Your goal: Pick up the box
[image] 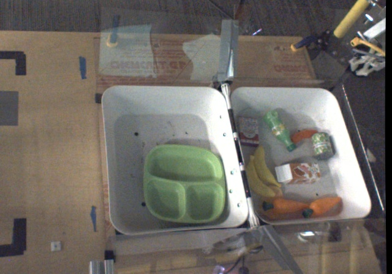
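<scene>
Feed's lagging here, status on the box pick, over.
Box lies in the right bin, against its left wall, not yet picked. Bottle close beside it, bananas just in front. Nothing on top.

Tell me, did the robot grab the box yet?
Not yet. Nothing looks done: the box lies in the right bin, by its left wall, near the bottle and bananas. Nothing is touching it, so nothing is in hand. Still left: reach in, close on the box and lift it.

A green tray point(184, 188) lies in the left bin point(122, 107); the box point(248, 130), bananas point(261, 176) and carrots point(303, 206) lie in the right bin point(349, 144).
</scene>
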Robot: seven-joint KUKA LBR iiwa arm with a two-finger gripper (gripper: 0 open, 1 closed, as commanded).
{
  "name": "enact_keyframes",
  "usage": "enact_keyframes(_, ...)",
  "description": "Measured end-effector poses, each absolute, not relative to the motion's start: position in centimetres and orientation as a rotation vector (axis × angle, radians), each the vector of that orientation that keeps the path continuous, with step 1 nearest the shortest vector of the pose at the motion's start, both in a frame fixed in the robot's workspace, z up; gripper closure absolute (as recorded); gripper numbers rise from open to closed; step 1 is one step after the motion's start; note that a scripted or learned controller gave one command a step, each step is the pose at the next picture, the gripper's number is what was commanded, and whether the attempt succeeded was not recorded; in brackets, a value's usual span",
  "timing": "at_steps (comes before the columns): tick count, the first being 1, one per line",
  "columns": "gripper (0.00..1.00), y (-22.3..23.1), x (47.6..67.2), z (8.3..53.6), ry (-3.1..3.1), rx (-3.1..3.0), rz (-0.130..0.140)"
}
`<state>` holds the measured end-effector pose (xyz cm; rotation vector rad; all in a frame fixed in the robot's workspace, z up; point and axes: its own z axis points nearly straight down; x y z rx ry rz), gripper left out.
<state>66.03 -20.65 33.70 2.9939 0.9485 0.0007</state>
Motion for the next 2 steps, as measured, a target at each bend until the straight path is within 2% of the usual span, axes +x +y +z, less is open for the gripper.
enact_keyframes(1,1.0,-22.3,65.2,42.8,0.446,3.108,0.002)
enact_keyframes(2,1.0,-21.3,65.0,23.0,0.431,3.115,-0.007)
